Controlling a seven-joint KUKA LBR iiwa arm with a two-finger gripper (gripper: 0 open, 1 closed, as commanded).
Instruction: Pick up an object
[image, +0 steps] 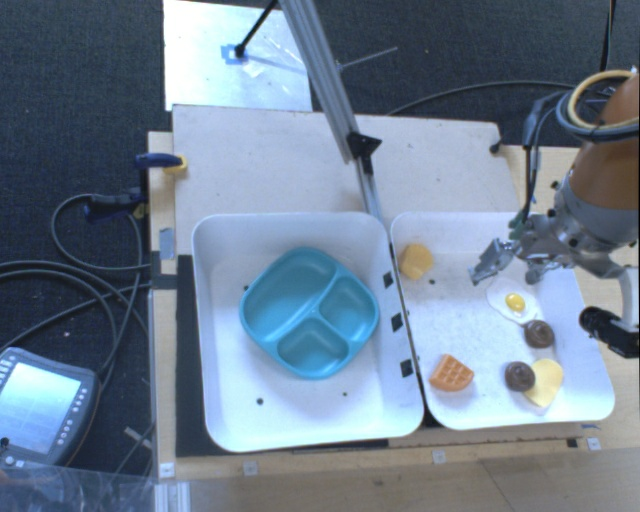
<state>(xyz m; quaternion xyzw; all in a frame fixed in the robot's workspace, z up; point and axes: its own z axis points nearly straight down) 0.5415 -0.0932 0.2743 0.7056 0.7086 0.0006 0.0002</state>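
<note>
The right bin (470, 415) holds several toy foods: a yellow chunk (416, 261) at its far left corner, a fried egg (514, 303) in the middle, a brown round piece (539, 334) just below the egg, an orange waffle (451, 374), another brown round piece (519, 376) and a pale yellow heart shape (545, 382) near the front. My gripper (489, 265) hangs over the far middle of this bin, up and left of the egg, with nothing visible between its fingers.
In the left bin (215, 400) lies a blue divided plate (309, 311). A metal pole (333, 85) slants over the back of the bench down to the bins' shared edge. Cables and a pendant (40, 405) lie on the floor at left.
</note>
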